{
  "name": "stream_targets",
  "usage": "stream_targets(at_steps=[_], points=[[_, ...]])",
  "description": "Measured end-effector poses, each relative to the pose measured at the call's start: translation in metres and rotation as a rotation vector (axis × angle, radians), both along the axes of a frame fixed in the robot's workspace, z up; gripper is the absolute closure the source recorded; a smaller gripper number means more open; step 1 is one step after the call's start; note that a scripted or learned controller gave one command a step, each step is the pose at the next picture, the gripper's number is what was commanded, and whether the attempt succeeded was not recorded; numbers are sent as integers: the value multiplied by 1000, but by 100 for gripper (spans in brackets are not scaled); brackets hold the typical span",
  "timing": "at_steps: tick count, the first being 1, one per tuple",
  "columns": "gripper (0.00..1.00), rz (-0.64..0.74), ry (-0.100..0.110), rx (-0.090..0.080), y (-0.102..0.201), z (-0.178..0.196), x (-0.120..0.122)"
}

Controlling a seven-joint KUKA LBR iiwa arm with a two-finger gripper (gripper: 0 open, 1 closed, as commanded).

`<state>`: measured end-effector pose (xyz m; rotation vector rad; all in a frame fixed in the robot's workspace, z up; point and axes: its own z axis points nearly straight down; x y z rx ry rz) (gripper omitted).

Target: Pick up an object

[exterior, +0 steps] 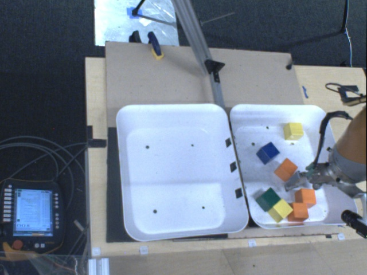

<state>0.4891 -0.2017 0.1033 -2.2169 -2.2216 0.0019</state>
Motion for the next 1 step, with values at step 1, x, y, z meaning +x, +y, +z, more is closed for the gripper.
stream_targets(at_steps=[1], points=[[100,2,-7,-2,-1,14,2]])
